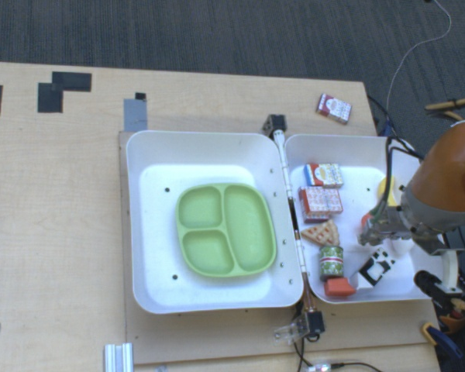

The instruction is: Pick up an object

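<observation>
Claw (378,242) above right bin (356,178), toys beside

The bench (54,223) looks like pale, matt wood; both white bins (139,231) appear smooth, slightly glossy plastic; the green divided plate (225,229) is smooth plastic with a soft sheen; the floor (217,22) is dark, rough carpet.

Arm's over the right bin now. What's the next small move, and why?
Probably lower the end effector straight down onto the black-and-white object just below it in the right bin. That piece lies apart from the can and red block, so there is room around it.
</observation>
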`<state>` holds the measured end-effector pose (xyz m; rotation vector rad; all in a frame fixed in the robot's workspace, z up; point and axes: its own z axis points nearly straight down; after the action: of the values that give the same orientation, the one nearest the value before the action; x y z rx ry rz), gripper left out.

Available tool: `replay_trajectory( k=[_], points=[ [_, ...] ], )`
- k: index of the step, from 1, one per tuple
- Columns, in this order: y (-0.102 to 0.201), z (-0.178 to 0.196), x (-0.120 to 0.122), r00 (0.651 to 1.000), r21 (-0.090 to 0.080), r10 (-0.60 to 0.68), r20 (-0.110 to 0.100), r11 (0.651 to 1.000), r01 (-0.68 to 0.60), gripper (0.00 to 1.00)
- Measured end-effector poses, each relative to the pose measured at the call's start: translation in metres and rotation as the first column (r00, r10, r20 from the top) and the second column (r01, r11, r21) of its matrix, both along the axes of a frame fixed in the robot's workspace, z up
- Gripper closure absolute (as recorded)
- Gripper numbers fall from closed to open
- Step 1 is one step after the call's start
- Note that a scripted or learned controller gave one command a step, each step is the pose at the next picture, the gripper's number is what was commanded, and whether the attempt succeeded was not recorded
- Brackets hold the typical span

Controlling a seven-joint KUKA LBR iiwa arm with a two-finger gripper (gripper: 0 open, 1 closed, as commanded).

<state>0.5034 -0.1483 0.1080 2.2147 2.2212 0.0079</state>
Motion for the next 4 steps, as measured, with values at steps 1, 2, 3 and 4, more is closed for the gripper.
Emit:
replay_trajectory(
  k=[1, 2, 3, 4],
  points=[
    [0.000, 0.000, 0.000, 1.000, 0.000, 0.000, 0.000, 1.000, 0.000, 0.00],
    [0.000, 0.011, 0.002, 1.000, 0.000, 0.002, 0.004, 1.000, -0.002, 1.00],
    [0.000, 0.011, 0.002, 1.000, 0.000, 0.002, 0.004, 1.000, -0.002, 0.00],
    [0.001, 0.021, 0.003, 1.000, 0.000, 0.003, 0.007, 1.000, -0.003, 1.00]
  ],
)
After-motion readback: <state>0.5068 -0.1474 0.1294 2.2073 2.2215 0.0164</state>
